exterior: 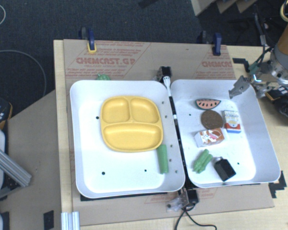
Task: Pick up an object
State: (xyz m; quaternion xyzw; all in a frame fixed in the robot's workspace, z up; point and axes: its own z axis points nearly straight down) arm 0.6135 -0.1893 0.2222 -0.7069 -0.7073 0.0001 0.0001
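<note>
you have two white bins side by side on the bench. the left bin [86,143] carries a yellow divided plate [131,123] with three compartments, and a green stick-shaped piece [162,158] lies just beside the plate's lower right corner, running along the bin's right wall.

the right bin [259,143] gives you the pickable things. a watermelon slice [208,103] sits near the top, with a brown round disc [212,119] just below it. to the disc's right lies a small white carton with red and blue print [232,120]. below the disc rests a white and red packet [210,137]. lower still, a green leafy piece [202,160] lies just beside a black block [224,169], which sits near the bin's front edge.

your gripper [239,87] hangs at the upper right rim of the right bin, well apart from every object, with nothing between its fingers. you cannot tell from here how wide it stands.
</note>
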